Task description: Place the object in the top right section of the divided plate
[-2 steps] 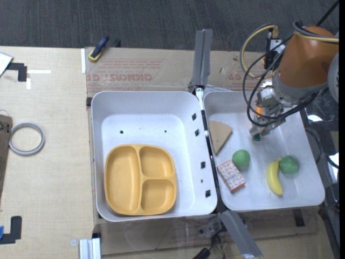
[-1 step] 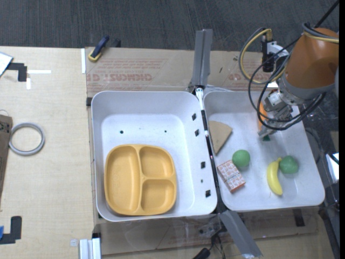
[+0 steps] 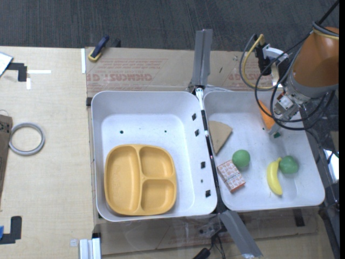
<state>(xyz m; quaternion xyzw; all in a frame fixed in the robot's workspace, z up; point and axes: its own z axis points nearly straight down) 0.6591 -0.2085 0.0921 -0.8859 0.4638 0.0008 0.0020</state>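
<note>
A yellow divided plate (image 3: pixel 141 179) lies in the left bin (image 3: pixel 108 112), with one large section on its left and two smaller ones on its right. The right bin (image 3: pixel 253 198) holds a tan wedge (image 3: pixel 219 135), a green ball (image 3: pixel 241 158), a red and white box (image 3: pixel 231 176), a yellow banana (image 3: pixel 274 178) and a second green ball (image 3: pixel 289 164). My gripper (image 3: pixel 275 129) hangs low over the back right of the right bin, beside a small orange object (image 3: pixel 267 117) at the bin's far wall. Cables and the wrist hide much of it.
A raised divider (image 3: pixel 205 144) with black clips separates the two bins. A roll of tape (image 3: pixel 25 138) lies on the bench at far left. A blue and yellow tool (image 3: pixel 99 48) rests behind the left bin.
</note>
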